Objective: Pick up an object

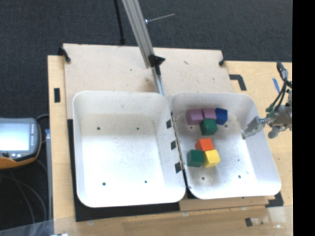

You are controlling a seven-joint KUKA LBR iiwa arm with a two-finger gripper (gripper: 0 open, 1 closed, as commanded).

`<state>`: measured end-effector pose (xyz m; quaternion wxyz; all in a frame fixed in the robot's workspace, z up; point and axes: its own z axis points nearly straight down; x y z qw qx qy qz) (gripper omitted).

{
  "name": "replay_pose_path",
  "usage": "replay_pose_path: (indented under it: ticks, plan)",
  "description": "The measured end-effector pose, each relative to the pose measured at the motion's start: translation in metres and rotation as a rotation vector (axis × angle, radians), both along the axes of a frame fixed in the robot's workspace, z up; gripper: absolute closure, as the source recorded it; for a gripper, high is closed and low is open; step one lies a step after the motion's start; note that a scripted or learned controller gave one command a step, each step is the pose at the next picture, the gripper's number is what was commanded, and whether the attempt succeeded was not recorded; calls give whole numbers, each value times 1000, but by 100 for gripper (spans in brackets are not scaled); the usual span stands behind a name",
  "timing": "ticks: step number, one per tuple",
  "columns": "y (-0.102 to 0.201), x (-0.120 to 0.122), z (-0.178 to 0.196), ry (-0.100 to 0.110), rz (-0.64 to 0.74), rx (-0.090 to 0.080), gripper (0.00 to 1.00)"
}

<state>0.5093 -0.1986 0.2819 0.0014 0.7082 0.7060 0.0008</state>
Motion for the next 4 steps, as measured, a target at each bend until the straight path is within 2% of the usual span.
replay_pose_path:
  ticks: [1,2,3,4]
  plan:
    - [70,4,-111,10,9,3,0]
    - [34,29,-143,3,1,-2,0]
    - [52,86,-161,-23,0,-5,0]
    - [52,86,-161,-22,2,-5,0]
